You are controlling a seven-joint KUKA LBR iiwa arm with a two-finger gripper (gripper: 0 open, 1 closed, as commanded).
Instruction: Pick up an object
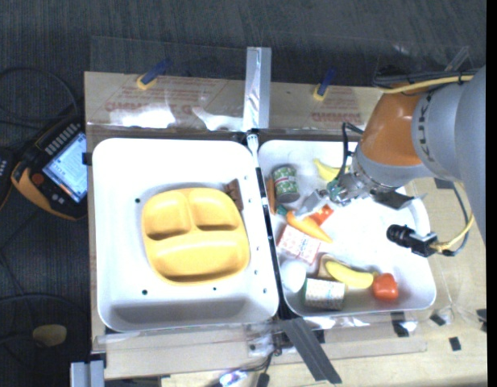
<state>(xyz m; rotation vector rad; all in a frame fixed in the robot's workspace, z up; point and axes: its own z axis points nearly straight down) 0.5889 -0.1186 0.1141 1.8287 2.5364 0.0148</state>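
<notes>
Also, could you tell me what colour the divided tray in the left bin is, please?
The divided tray is yellow, seen clearly in the camera view.

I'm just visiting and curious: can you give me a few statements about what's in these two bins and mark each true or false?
1. The yellow divided tray lies in the left bin. True.
2. The carrot is in the left bin. False: it lies in the right bin.
3. The gripper is over the right bin. True.
4. The red tomato sits on the yellow tray. False: it lies near the right bin's front corner.
5. A small can lies in the right bin. True.
</notes>
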